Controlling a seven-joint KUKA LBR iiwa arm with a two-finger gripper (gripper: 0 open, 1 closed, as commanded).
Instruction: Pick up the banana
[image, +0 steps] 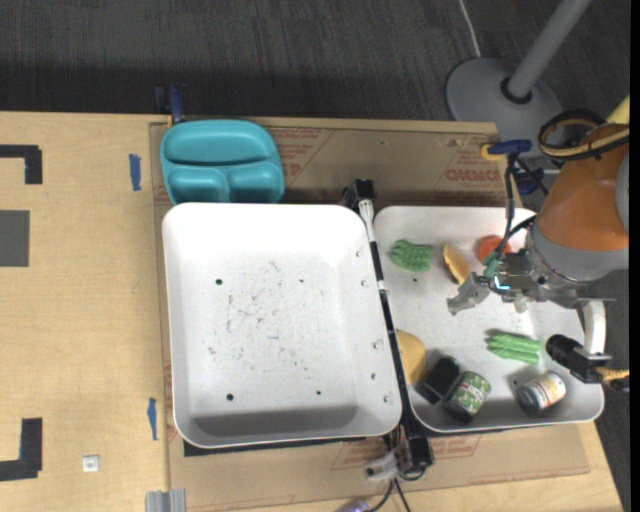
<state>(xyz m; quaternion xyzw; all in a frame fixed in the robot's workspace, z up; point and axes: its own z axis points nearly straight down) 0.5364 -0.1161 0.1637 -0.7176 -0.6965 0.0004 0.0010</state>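
Bins first: we see the left bin (270, 320) bare and the right bin (440, 415) crowded. Our gripper (468, 296) hovers spread and ungrasping, while the banana (409, 352) lies against the divider. We should descend left of the black block (438, 379), clear of the green can (467, 392).

Dark carpet floor (300, 55) behind a cardboard-topped bench (80, 300).
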